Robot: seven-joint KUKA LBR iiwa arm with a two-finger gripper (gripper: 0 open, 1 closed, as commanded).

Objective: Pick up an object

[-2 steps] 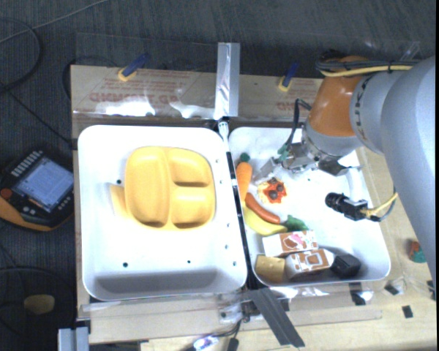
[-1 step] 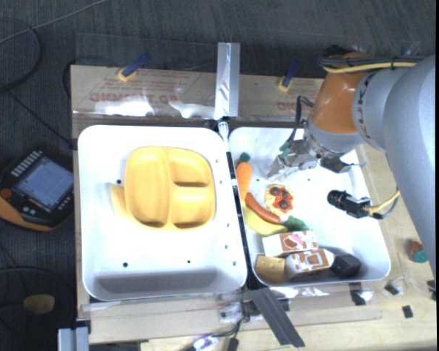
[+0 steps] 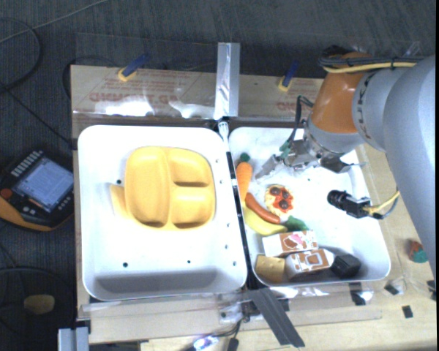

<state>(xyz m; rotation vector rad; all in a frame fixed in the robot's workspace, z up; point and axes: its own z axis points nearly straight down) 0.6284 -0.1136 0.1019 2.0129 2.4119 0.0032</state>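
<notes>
**Operator:** What lay nearest the camera in your bin?

**Arm:** Along the near wall of the right bin [image 3: 355, 234] sat a tan piece [image 3: 269, 269], a brown-and-white carton [image 3: 302, 257] touching it, and a black block [image 3: 345, 265] just beside the carton; none of them were close to me.

**Operator:** And further in?

**Arm:** A banana [image 3: 265, 226] with a red chili [image 3: 259, 208] lying along it; beyond those, a round piece with red topping [image 3: 278, 196]; then a carrot [image 3: 243, 177] against the wall shared with the left bin [image 3: 102, 258]; that bin held a yellow divided tray [image 3: 168, 185] and I was well apart from it.

**Operator:** Where was your end effector?

**Arm:** My end effector [image 3: 272, 164] was low over the far half of the right bin, between the carrot and the round piece, near both; I could not tell whether it was wide or narrow from this slant, and I saw nothing held in it.

**Operator:** So how far along was the pick?

**Arm:** Early, by my judgement; every object lay on the bin floor and nothing was lifted; the reach into the bin looked done; closing on something, most likely the carrot or the round piece, and raising it clear above the table [image 3: 91, 82] were left to do.
</notes>
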